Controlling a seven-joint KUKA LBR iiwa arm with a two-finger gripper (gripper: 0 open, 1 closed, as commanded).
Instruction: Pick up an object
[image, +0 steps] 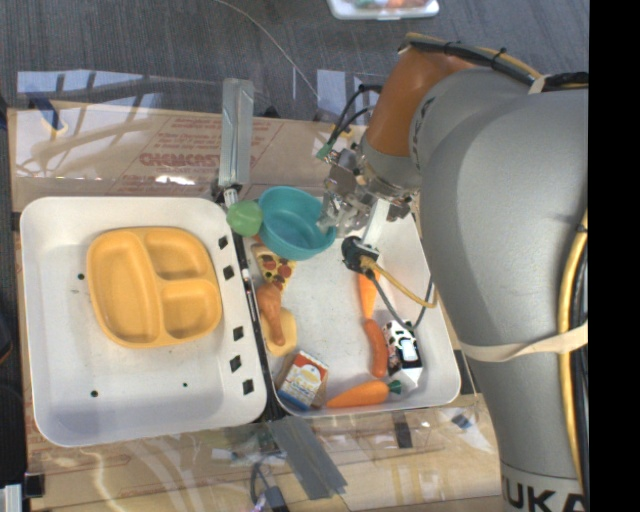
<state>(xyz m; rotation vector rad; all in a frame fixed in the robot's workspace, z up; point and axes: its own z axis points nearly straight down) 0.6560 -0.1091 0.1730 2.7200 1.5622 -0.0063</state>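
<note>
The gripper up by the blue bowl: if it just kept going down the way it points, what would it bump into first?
Probably the blue bowl: the gripper sits at its right rim. Depth is hard to judge from above, so it might slip past onto the right bin's floor.

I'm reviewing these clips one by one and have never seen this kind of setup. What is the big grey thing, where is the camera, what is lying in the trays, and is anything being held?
The big grey shape with the orange band is a robot arm, reaching in from the right. The one camera is fixed above the bench and looks down at a slant.

On the bench sit two shallow white bins. The left bin holds a yellow divided plate. The right bin holds a teal bowl at its far end with a small green ball beside it, orange carrot-like pieces, a small carton, a black-and-white toy and a yellowish toy.

The arm's gripper hangs at the bowl's right rim. Its tip is too cluttered to tell whether it grips the bowl, so I cannot say that anything is held.
</note>
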